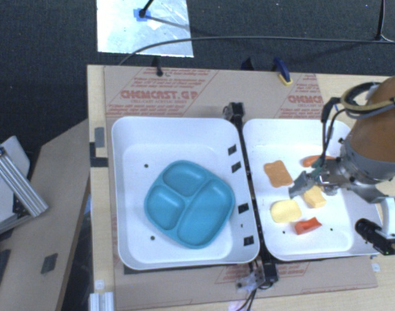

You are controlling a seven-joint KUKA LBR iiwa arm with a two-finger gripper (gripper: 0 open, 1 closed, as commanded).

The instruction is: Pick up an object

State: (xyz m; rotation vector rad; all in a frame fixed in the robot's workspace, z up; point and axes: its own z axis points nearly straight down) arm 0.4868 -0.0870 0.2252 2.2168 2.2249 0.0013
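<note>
1. I see two white bins side by side on the bench: the left bin (129,173) holds a blue divided plate (188,203), sitting toward its 5 o'clock part.
2. The right bin (275,135) holds the small pieces. An orange-tan slab (277,173) lies toward 9 o'clock of the bin's middle.
3. A pale yellow lump (285,210) sits at about 7 o'clock, and a red wedge (307,225) lies just beside it toward 5 o'clock.
4. A smaller yellow block (315,197) sits near the middle, right under the tool.
5. A reddish-orange piece (312,161) peeks out at 12 o'clock of that block, partly hidden by the arm.
6. The arm (379,135) comes in from 3 o'clock; its gripper (311,183) is low over the bin, just above the small yellow block.
7. I cannot tell how the gripper is set, nor whether it has hold of anything.
</note>
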